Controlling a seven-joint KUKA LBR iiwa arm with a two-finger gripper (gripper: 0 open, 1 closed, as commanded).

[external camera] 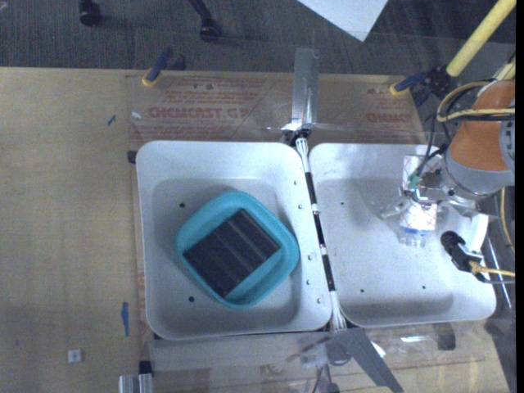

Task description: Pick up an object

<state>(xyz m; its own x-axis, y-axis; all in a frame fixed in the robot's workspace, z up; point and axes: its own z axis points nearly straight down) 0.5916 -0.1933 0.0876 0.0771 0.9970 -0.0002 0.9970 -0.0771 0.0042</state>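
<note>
Teal dish [237,248] left bin, jaws [417,215] right bin

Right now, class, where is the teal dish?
In the camera view, the teal dish sits in the left bin, near its middle, with a dark ridged insert inside it. It is across the divider from the hand over the right bin.

Two bins [360,297] in smooth white plastic, slightly glossy. Teal container [282,248] looking like soft-sheen plastic, with a dark ribbed matt insert [231,252]. Surface [65,219] in matt light wood, plywood-ish. Clear glossy sheet [213,109] at the back. Arm [483,150] with a satin orange band and grey shell.
</note>
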